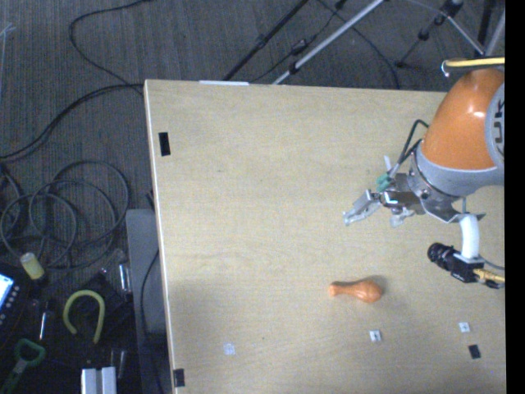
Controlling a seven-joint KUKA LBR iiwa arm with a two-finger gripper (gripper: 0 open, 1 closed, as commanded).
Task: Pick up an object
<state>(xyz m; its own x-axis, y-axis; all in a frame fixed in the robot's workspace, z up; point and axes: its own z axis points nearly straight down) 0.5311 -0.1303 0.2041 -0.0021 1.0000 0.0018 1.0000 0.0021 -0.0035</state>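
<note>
Looking down on the bench [246, 220], we see a pale wooden top with the arm [467, 130] reaching in from the right, its orange band bulging above the wrist. The gripper [361, 210] points leftward over bare wood, hanging above the surface with nothing between its fingers as far as we can make out; whether those fingers are spread or closed we cannot tell at this sharpness. The task's thing, a small orange pear-shaped object [358, 290], lies on its side on the bench, nearer the front edge than the gripper and apart from it, its narrow end pointing left. A few small square markers [375, 335] dot the wood close to the front edge. On the floor at left we see coiled black cables [66, 212]
</note>
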